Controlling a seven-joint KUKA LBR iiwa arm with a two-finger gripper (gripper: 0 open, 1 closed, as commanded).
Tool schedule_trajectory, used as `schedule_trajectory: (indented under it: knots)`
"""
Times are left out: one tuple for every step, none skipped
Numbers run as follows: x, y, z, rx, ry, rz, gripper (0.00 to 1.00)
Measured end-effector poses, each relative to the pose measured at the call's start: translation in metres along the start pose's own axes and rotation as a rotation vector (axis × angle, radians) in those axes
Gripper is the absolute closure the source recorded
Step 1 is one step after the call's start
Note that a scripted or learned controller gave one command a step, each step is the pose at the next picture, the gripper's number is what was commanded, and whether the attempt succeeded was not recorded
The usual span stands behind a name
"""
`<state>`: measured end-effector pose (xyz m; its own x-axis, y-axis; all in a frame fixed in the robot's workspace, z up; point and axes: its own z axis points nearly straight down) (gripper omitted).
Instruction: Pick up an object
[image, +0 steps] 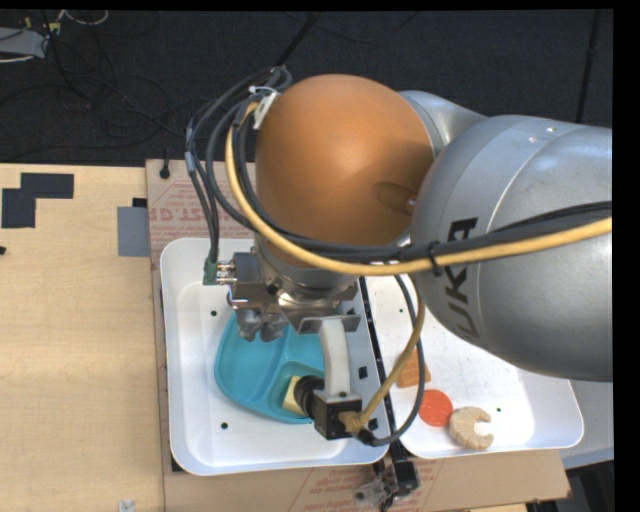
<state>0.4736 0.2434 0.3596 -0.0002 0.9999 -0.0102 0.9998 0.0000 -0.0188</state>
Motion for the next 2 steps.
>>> schedule_trajectory:
  knots:
    - [-0.002, 0.001, -0.124, -0.027, 0.015, -0.001, 1.0]
    - [-0.002, -0.001, -0.182, -0.021, 0.011, -0.003, 1.0]
